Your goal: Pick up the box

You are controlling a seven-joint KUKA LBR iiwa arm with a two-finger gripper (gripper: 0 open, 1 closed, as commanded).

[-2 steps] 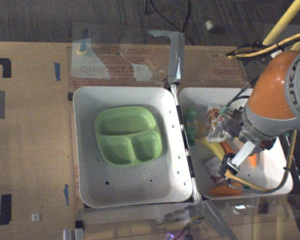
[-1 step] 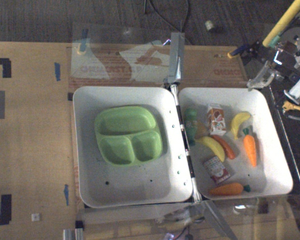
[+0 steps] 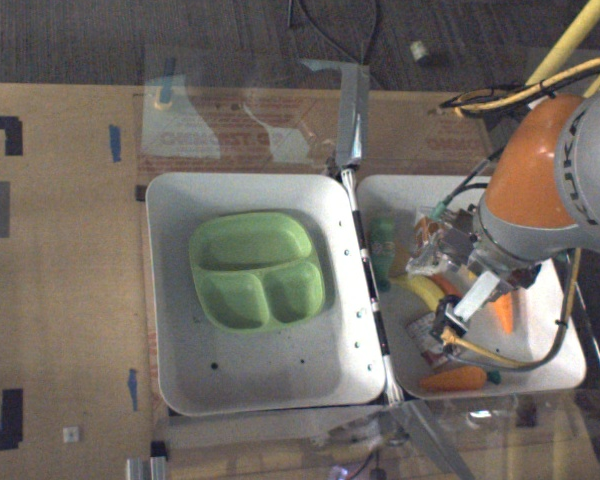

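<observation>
In the right bin (image 3: 550, 368), a small printed box (image 3: 426, 230) with red and white markings lies near the back, partly covered by my gripper (image 3: 427, 261). The gripper hangs low over the bin's middle, right at the box's near edge. Whether it touches the box is hidden by the wrist. A second crumpled printed packet (image 3: 423, 330) lies a little closer to the front.
A green bottle (image 3: 382, 248) lies along the right bin's left wall. A yellow banana (image 3: 421, 289) and two orange carrots (image 3: 453, 379) (image 3: 503, 313) lie around the gripper. The left bin (image 3: 170, 298) holds a green divided plate (image 3: 257, 268).
</observation>
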